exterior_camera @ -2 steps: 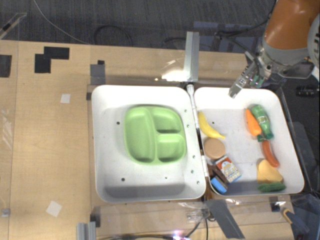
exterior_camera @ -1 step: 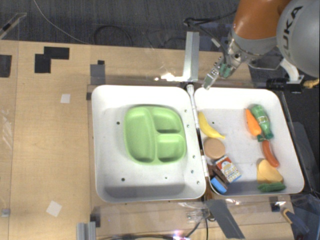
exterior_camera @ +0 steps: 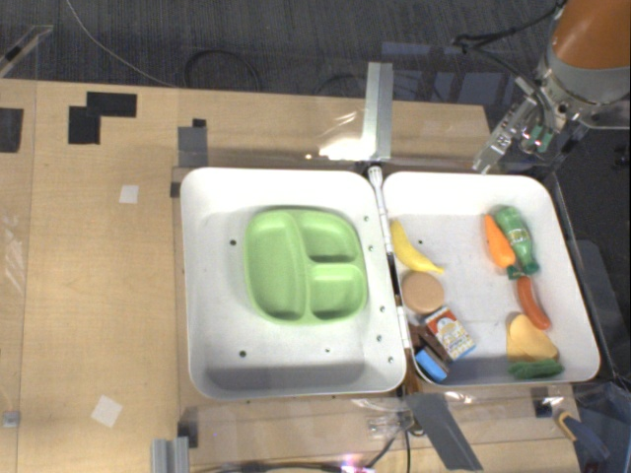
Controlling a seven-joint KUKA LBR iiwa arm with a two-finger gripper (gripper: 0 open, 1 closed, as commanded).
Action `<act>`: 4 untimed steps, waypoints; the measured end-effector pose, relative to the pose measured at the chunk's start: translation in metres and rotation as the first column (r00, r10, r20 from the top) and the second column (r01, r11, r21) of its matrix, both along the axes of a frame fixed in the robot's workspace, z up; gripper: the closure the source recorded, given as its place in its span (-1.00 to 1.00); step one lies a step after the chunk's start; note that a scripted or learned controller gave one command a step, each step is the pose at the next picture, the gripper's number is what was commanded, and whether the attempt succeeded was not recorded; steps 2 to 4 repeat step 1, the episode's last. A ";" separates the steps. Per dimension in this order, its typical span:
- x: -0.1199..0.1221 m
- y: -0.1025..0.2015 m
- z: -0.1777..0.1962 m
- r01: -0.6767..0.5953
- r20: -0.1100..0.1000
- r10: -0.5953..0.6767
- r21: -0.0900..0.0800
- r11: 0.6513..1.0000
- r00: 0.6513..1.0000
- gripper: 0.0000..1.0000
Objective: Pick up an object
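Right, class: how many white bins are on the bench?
2. The left bin holds a green divided plate; the right bin holds the toy food. They sit side by side, touching along the middle.

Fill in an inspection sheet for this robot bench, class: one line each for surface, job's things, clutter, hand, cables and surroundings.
Surface: wooden bench bearing two white bins side by side.
Job's things: right bin holds a banana, carrot, green bottle, sausage, round tan piece, small printed box and a yellow wedge.
Clutter: green divided tray in the left bin; black markers on the bench.
Hand: hand raised beyond the right bin's far edge, holding nothing seen.
Cables: thin cable across the floor; more at the bench's near edge.
Surroundings: dark carpet.
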State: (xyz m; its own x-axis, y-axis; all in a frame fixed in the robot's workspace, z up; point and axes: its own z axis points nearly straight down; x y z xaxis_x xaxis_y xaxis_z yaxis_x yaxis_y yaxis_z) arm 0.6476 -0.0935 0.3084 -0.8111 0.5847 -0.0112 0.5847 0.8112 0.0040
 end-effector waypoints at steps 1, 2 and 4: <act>-0.010 0.071 -0.043 0.097 -0.005 -0.097 0.005 0.995 0.995 1.00; -0.010 0.071 -0.043 0.097 -0.005 -0.097 0.005 0.995 0.995 1.00; -0.010 0.071 -0.043 0.097 -0.005 -0.097 0.005 0.995 0.995 1.00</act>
